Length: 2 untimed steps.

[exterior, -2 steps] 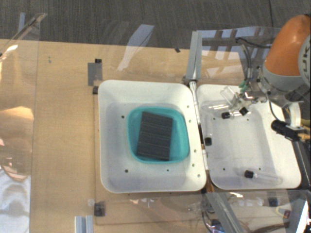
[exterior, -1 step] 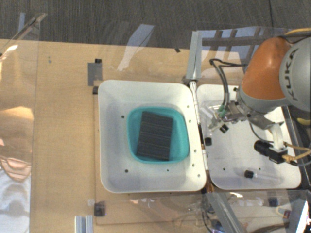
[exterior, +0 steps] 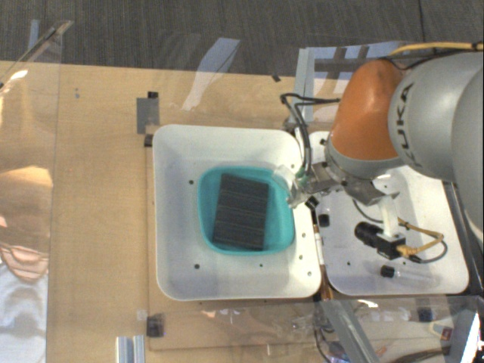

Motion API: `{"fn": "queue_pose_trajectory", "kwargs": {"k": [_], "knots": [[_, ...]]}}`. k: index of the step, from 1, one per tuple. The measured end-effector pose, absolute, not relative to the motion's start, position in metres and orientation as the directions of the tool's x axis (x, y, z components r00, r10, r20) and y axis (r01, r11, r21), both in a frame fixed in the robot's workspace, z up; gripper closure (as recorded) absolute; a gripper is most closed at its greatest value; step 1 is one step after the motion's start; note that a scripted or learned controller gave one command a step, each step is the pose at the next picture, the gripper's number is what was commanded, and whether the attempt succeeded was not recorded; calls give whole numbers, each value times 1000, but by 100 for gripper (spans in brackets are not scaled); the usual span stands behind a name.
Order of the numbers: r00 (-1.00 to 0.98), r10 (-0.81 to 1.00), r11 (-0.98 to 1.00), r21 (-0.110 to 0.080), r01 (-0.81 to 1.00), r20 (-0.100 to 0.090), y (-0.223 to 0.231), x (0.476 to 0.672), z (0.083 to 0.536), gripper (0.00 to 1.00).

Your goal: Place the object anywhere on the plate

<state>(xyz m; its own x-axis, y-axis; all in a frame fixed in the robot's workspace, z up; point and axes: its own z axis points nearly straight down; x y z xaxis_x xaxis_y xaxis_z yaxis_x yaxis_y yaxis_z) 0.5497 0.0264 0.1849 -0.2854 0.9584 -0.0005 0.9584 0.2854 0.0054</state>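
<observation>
Closest to the lens is the grey arm (exterior: 431, 104), coming in from the right with its orange band (exterior: 367, 116) bulging over the gap between the two white bins. Its gripper (exterior: 297, 186) sits low at the right wall of the left bin (exterior: 174, 225), just beside the right rim of the teal plate (exterior: 281, 229). Honestly I can't tell from this angle whether it's open or closed, it's just a pale blur there, and nothing visible is in it. The task's thing, a dark ribbed slab (exterior: 242, 210), is lying flat on the plate, roughly in the middle. Its long side runs front to back with a slight tilt, and teal shows all round it. It's clearly apart from the gripper. The plate itself sits toward the right half of the left bin, with bare white floor to its left. Over in the right bin (exterior: 446, 267) there's a tiny black bit (exterior: 324, 219) near the dividing wall, too small to make out what it is. Both bins rest on the tan counter (exterior: 91, 203), with a small dark clamp (exterior: 149, 116) at the left bin's back corner and grey carpet (exterior: 227, 13) beyond the counter's far edge.
</observation>
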Motion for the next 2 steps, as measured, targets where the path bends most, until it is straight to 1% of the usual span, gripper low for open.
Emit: {"fn": "queue_pose_trajectory", "kwargs": {"k": [1, 2], "knots": [[-284, 959, 284, 6, 959, -1, 26, 550, 185, 0], [-300, 954, 300, 6, 954, -2, -26, 550, 185, 0]]}}
